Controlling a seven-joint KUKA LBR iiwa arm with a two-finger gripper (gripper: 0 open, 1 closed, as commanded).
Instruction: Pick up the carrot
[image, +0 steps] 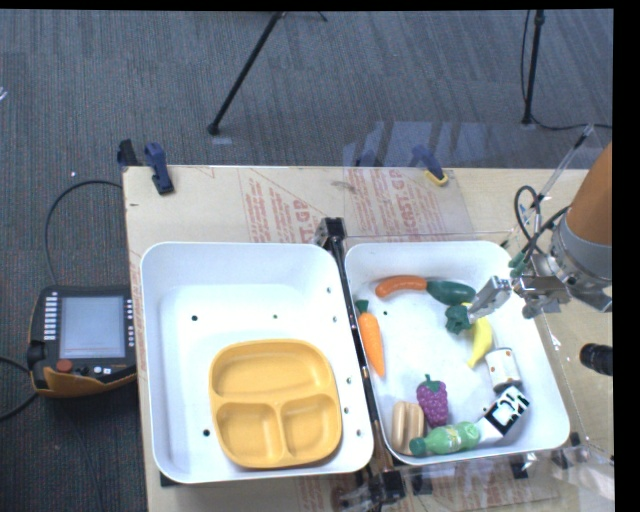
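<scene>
Fingers of the gripper (487, 298): from my remote seat I could not tell their state.
I saw it hovering over the right bin (545, 400) by a banana (481, 342); the carrot (372, 343) lay well apart against that bin's left wall.

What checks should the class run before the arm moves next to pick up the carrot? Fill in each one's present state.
1. Carrot visible in the right bin, by its left wall: ok.
2. Nothing lying on the carrot: ok.
3. Gripper positioned over the carrot: not ok, it sits near the banana.
4. Room beside the carrot away from the wall: ok.
5. Gripper free of any held item: cannot tell.
</scene>
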